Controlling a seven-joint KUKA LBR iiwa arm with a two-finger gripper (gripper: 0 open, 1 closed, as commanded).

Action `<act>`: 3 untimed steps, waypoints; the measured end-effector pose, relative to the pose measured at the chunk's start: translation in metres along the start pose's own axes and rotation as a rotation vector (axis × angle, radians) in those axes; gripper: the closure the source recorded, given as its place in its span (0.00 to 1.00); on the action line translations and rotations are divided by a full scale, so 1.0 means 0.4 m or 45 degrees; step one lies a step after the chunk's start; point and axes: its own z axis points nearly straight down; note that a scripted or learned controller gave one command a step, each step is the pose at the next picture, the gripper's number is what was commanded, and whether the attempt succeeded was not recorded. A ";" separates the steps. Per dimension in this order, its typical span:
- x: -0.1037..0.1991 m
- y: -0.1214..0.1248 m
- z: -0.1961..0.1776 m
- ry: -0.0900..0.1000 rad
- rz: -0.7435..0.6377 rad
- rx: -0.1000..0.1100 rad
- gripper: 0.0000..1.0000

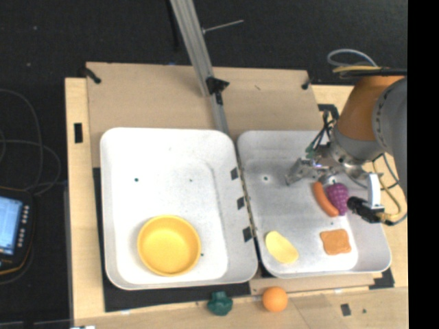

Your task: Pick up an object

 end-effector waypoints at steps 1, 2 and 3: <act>-0.003 0.001 -0.006 -0.001 0.001 -0.006 0.00; -0.004 0.003 -0.035 -0.001 0.002 -0.010 1.00; -0.022 0.011 -0.151 -0.001 0.002 -0.014 1.00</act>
